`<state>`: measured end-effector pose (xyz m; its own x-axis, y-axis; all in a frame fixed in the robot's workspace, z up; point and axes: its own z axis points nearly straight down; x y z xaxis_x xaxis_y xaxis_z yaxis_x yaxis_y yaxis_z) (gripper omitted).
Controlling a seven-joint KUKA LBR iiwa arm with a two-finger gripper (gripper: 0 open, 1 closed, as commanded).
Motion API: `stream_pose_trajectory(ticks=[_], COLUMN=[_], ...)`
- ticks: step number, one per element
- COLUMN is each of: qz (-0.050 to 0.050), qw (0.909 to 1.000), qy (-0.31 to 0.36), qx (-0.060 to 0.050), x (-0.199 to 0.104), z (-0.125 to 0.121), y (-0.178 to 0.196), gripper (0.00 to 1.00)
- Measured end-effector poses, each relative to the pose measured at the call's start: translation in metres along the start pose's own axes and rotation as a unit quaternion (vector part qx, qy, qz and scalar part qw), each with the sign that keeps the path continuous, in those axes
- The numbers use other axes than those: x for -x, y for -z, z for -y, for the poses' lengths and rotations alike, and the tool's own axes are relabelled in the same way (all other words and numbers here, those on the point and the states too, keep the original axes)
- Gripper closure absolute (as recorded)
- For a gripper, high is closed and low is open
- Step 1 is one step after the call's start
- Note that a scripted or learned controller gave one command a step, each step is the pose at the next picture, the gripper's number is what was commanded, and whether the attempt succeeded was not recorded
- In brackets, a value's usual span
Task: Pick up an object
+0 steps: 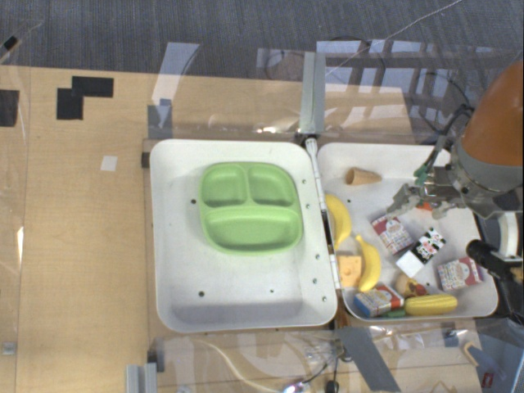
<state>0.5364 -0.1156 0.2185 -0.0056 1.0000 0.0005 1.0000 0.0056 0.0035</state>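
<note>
- Jaws of the two-finger gripper (415,201) hang spread apart over the right-hand shallow white bin (385,158), with nothing between them.
- Just beneath and beside them lies a small carton with a red and white printed face (391,234), tilted on the bin floor.
- Close by to the right sits a little black-and-white patterned box (429,242), and past it a pinkish printed carton (455,274) near the rim.
- Two yellow bananas (339,219) curve along the bin's left wall, an orange wedge (350,270) between their lower ends.
- At the front lie a yellow oblong fruit-shaped toy (431,304) and a red and blue carton (376,301).
- A tan cone (361,176) rests near the back.
- In the left-hand white bin (176,285) a green divided plastic plate (250,207) lies flat.
- Both bins stand on the light wooden worktop (74,244).
</note>
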Motion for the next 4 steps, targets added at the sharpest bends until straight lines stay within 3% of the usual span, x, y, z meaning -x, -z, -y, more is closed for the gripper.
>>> stream_pose_trajectory(ticks=[1, 2, 3, 4], qz=[0.002, 0.007, 0.008, 0.008], qw=[0.9976, 0.9915, 0.9989, 0.9992], qy=[0.069, -0.128, 0.040, 0.032], qx=[0.003, 0.025, 0.021, 0.021], x=[0.043, 0.000, 0.013, 0.010], z=[0.028, -0.035, -0.045, -0.086], y=[-0.090, -0.110, -0.111, -0.111], gripper=[0.00, 0.00, 0.00, 0.00])
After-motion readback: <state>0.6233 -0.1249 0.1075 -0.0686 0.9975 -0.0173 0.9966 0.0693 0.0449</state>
